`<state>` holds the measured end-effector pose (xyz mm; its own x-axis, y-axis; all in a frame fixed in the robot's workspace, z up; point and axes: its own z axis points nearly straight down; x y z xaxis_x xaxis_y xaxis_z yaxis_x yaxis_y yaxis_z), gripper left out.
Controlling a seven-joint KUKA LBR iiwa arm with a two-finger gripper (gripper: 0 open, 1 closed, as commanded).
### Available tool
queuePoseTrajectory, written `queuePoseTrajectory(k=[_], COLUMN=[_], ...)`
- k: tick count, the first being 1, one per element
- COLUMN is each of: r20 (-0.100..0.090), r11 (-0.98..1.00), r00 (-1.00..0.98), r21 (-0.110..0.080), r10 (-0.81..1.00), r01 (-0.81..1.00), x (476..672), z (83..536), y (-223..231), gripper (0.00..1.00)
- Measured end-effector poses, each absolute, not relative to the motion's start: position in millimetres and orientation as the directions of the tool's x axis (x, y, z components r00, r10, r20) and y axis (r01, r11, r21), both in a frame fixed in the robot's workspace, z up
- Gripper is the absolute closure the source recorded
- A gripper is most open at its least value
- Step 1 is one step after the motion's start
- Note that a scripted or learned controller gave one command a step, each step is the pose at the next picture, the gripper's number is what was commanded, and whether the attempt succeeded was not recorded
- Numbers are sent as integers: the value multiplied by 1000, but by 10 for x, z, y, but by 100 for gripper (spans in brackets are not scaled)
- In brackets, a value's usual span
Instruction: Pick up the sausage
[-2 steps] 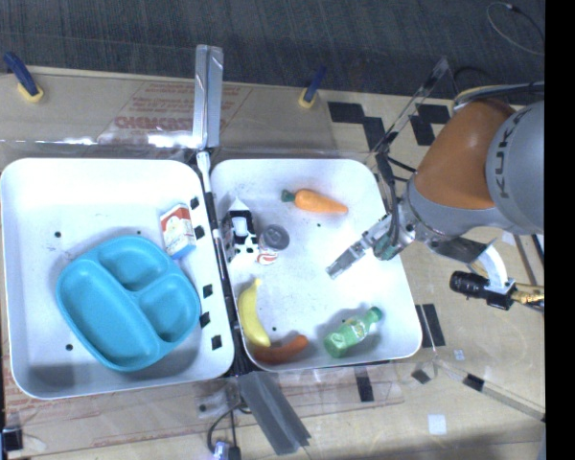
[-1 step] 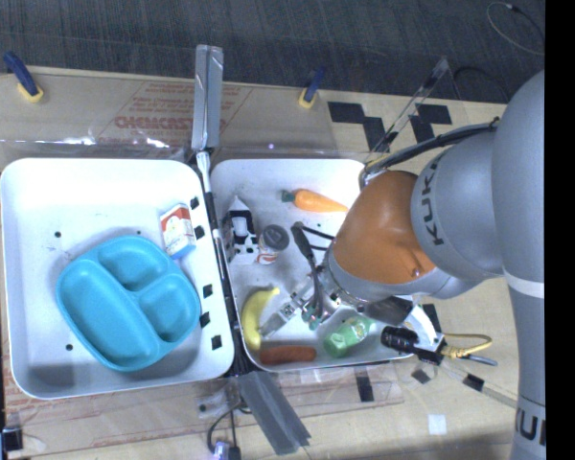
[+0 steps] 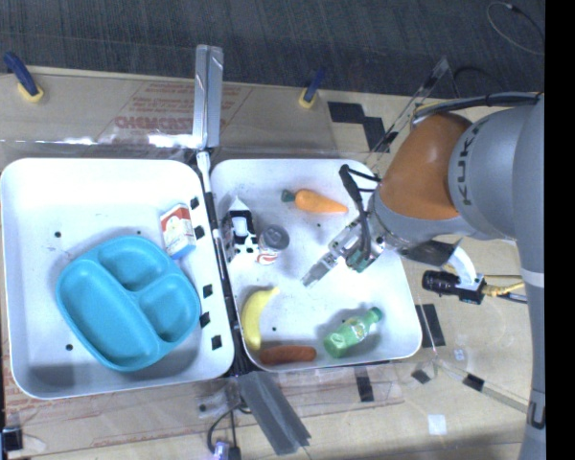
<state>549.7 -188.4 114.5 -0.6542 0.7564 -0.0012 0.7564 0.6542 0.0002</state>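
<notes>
The sausage (image 3: 287,355) is a reddish-brown link lying flat along the front wall of the right bin (image 3: 393,286), just below the banana (image 3: 256,316) and left of a green bottle (image 3: 352,332). My gripper (image 3: 311,276) reaches in from the right and slants down-left over the middle of that bin, well above the sausage and apart from it. Its fingers look shut into one narrow tip with nothing between them.
An orange carrot (image 3: 318,202) lies at the back of the right bin. A small dark item (image 3: 240,228) and a grey round one (image 3: 273,239) sit near its left wall. The left bin holds a blue divided plate (image 3: 125,300) and a small carton (image 3: 177,228).
</notes>
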Motion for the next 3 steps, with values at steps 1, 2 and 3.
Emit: queuePoseTrajectory(k=[1,2,3], r20=[3,3,4], r11=[675,675,728], r00=[-675,-675,-728], r21=[-1,-1,-1], r10=[738,738,685], r01=[738,738,685], x=[4848,4847,4763], z=[912,912,907], y=[-1577,-1578,-1163], gripper=[0,0,0])
